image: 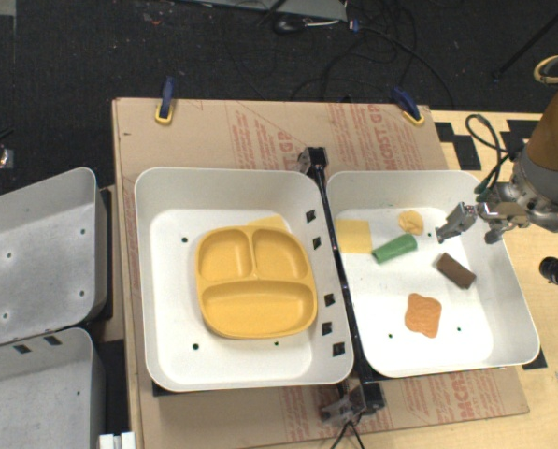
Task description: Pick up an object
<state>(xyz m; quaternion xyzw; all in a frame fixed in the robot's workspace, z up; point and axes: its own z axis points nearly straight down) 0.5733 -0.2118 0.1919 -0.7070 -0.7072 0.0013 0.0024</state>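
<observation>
Cardboard (260,129) covers the bench under my two white bins, held at its far edge by two clamps with yellow tips (164,110). From my screen the left bin (157,251) carries a big yellow divided tray (256,282), three compartments, lying flat near the bin's middle, with a pale yellow sheet (274,223) peeking out from under its far edge.

I see the right bin (512,335) holding the smaller pieces. A pale yellow square (353,236) lies against the bin's left wall. Just beside it, toward the middle, a green cylinder (393,248) lies on its side at a slant. Beyond that, a small yellow lump (410,221) sits near the far wall. An orange blob-shaped piece (423,314) lies flat in the near half of the bin, well apart from the others. A dark brown block (455,270) lies tilted between the orange piece and my arm.

My arm (548,157) reaches in from the right over the bin's far right corner. The gripper (470,224) hangs above the bin floor with its two fingers spread apart and nothing between them. It sits just beyond the brown block and to the right of the yellow lump, touching neither as far as I can judge.
</observation>
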